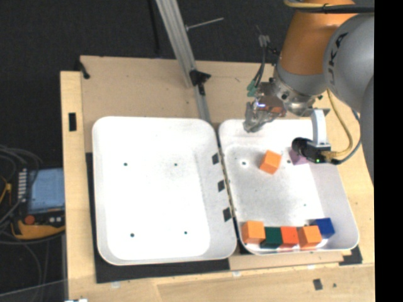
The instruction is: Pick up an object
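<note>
While gripper (255,123) hovers, orange block (271,162) nr purple piece (297,157)

A pale wooden bench (72,187) stands on a dark, carpet-like floor (38,30), seen from above under even, flat light. A black mat (164,269) lies on the benchtop, its edge showing along the near side. A slim metal pole (179,46) slants across the bench's far edge, fixed by a small black clamp (199,78). On the floor to the left, black cables (16,162) trail beside what appears to be a blue-faced device (45,190) with an orange-trimmed unit (38,226) just below it.
</note>
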You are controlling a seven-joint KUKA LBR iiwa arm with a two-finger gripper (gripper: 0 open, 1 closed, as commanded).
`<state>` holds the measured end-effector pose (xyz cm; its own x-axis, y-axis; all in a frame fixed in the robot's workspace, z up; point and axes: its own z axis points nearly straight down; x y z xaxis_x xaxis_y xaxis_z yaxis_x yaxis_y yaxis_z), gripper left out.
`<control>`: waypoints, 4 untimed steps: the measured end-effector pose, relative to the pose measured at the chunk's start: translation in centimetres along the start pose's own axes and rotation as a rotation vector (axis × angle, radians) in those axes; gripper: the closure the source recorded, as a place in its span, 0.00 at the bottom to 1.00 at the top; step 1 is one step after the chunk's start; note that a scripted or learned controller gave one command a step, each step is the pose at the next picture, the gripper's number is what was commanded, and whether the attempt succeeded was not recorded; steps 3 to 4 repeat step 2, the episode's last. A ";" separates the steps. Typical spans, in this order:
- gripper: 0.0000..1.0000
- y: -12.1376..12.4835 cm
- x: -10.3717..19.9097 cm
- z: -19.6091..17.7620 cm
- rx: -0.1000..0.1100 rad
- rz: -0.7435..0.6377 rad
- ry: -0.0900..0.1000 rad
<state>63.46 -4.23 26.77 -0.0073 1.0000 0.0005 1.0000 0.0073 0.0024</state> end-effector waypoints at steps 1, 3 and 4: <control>1.00 0.8 5.2 1.7 0.004 0.001 -0.001; 1.00 1.5 9.7 3.1 0.003 0.002 -0.001; 1.00 1.5 9.7 3.1 0.003 0.002 -0.001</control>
